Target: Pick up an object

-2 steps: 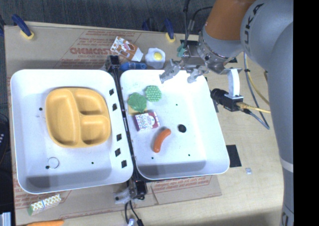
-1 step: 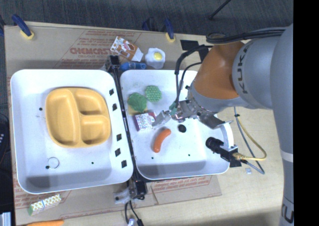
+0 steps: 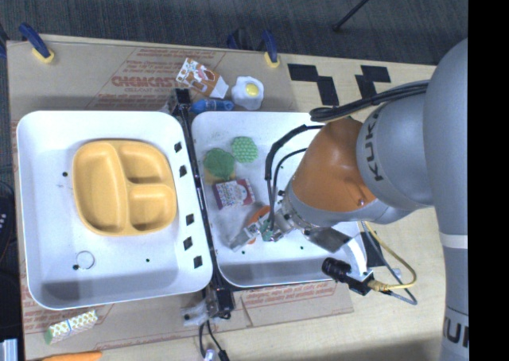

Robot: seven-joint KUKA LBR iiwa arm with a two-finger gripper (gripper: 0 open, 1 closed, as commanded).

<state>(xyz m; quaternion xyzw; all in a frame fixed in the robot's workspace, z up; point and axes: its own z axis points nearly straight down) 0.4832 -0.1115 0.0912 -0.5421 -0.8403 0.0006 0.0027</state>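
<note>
Item under the gripper (image 3: 269, 228): a small crumpled packet of clear and green-printed film (image 3: 253, 232), lying in the near half of the right white bin (image 3: 262, 276), with a short orange carrot-shaped piece (image 3: 256, 214) touching its far side. The packet looks light, limp and slippery; a pinch across its bunched middle seems a safer hold than its flat edges, which would likely slide out. The gripper sits low over this cluster, at the end of the grey arm with orange band (image 3: 334, 172), but whether its jaws are apart or closed cannot be told, since the wrist hides them. Just beyond lies a flat dark red printed sachet (image 3: 231, 192), also thin and pliable. Farther off are a dark green round lid (image 3: 219, 162) and a paler green textured disc (image 3: 244, 149), near each other; both look rigid and light. The left white bin (image 3: 32, 192) holds a yellow divided plastic tray (image 3: 123, 188). Outside the bins, on the cardboard at the far side, rest a patterned small carton (image 3: 195, 75), a blue object (image 3: 211, 105) and a white and yellow round piece (image 3: 249, 91).
</note>
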